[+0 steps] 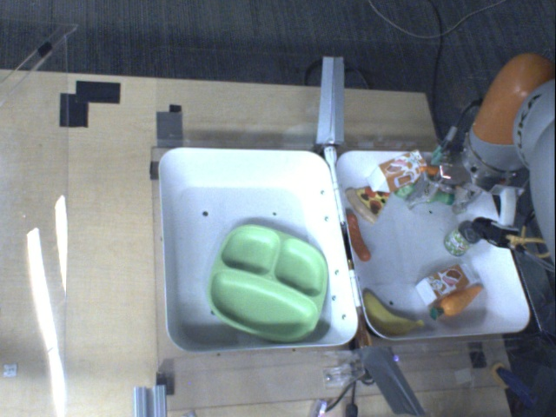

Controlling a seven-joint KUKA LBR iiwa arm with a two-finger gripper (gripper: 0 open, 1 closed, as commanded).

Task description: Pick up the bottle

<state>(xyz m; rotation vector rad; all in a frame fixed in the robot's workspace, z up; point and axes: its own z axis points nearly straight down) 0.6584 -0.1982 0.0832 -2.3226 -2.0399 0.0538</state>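
Evidently the task is at an early stage: the bottle (pixel 458 241) is judged to be the small greenish, clear object lying on the floor of the right bin (pixel 512 315), at about three o'clock of that bin's middle, and it is not seen lifted. The gripper (pixel 445 183) is placed at about one o'clock in the same bin, over a clutter of packaging near a printed carton (pixel 398 174), apart from the bottle. Whether the jaws are released or clenched cannot be told, since they are lost against that clutter. The approach, the grasp and the lift are all taken to be left.

The bottle's cap and label are too small to be made out. The arm (pixel 517 111) is cut off at the right edge. A dark bracket (pixel 497 231) just beside the bottle is hard to identify.
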